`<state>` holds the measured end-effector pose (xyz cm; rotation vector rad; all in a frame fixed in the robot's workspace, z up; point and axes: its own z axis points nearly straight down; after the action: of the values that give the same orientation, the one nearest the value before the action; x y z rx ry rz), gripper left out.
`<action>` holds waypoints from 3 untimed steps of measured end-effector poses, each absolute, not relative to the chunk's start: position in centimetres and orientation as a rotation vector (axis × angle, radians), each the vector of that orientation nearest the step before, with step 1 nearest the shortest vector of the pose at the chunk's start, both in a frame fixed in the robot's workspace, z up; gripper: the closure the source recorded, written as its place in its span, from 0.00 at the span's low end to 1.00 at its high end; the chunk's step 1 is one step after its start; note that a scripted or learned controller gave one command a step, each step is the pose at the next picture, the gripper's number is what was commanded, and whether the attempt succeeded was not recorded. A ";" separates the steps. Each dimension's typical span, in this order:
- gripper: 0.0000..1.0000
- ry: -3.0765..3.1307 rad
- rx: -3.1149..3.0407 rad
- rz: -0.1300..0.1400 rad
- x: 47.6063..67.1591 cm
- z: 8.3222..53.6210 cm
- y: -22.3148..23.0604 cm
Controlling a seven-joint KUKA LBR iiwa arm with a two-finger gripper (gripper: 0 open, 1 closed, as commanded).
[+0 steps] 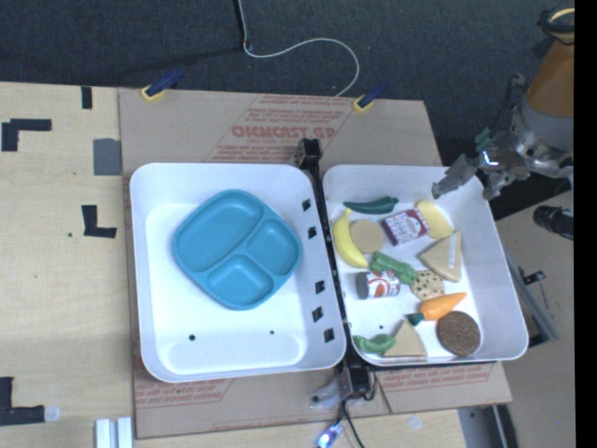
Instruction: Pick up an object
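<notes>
We note two white bins: the left bin [154,278] holds a sky-blue divided plate [237,247]; the right bin [502,292] holds toy food. There we see a yellow banana [345,241], a dark green pepper [370,205], a purple packet with white print [405,225], a pale yellow lemon-like piece [434,217], an orange carrot [440,305] with green top, a brown round cookie [459,332], a red-and-white can [380,287]. The cardboard sheet [187,129] is tan with red lettering. Far clips [163,84] show yellow and blue. The arm [552,91] is grey, banded orange.
</notes>
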<state>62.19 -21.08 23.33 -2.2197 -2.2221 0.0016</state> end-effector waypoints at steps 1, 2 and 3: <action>1.00 -2.224 -2.219 0.001 62.2 24.4 -21.0; 1.00 -2.234 -2.218 -0.010 57.1 37.0 -14.5; 1.00 -2.209 -2.224 0.008 48.0 31.4 -17.5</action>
<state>47.99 -17.54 31.36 -2.2238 -2.2086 0.0080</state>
